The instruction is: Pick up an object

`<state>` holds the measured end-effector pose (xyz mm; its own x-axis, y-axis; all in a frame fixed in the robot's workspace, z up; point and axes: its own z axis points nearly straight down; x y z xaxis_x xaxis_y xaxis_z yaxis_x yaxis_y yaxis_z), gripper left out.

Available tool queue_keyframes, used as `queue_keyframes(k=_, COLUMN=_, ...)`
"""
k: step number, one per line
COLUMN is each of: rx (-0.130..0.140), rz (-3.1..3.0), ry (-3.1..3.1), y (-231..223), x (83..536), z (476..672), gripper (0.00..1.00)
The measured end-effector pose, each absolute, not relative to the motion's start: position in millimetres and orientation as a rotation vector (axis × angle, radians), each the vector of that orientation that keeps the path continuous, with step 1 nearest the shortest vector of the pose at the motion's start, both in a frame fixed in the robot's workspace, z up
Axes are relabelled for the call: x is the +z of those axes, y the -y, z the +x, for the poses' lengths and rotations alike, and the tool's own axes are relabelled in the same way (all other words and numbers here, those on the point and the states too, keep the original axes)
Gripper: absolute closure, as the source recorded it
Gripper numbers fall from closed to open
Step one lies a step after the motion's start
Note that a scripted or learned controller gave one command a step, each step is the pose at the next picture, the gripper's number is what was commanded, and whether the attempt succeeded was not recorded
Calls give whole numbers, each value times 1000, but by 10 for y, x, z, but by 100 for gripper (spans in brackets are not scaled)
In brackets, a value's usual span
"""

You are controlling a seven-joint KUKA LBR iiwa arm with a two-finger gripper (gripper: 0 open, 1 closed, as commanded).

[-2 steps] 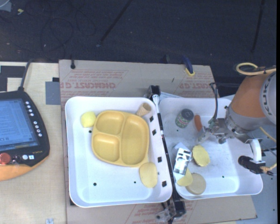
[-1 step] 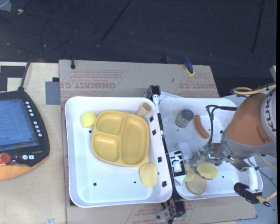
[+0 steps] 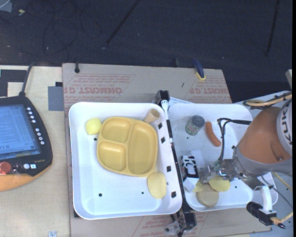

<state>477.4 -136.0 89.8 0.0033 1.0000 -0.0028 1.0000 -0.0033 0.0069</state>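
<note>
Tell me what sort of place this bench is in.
Probably a robotics lab running grasping trials. Two shallow white plastic bins sit on a cardboard sheet, holding toy food like a yellow divided plate. A grey touchscreen teach pendant lies alongside.

A small pale-yellow, rounded object (image 3: 219, 184) is seen lying in the right bin (image 3: 239, 110) near its front edge. It is pressed against a flatter tan, disc-like piece (image 3: 207, 198) just in front of it, toward the left.
</note>
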Motion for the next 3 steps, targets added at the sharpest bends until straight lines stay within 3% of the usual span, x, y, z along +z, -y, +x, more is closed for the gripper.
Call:
queue_keyframes(k=1, rx=3, rz=2217, ry=-2220, y=795, x=894, z=4774, gripper=0)
queue_keyframes(k=2, rx=5, rz=2228, ry=-2216, y=808, x=992, z=4772, gripper=100)
queue_keyframes(k=3, rx=11, rz=2211, ry=-2225, y=326, x=1926, z=5229, gripper=100)
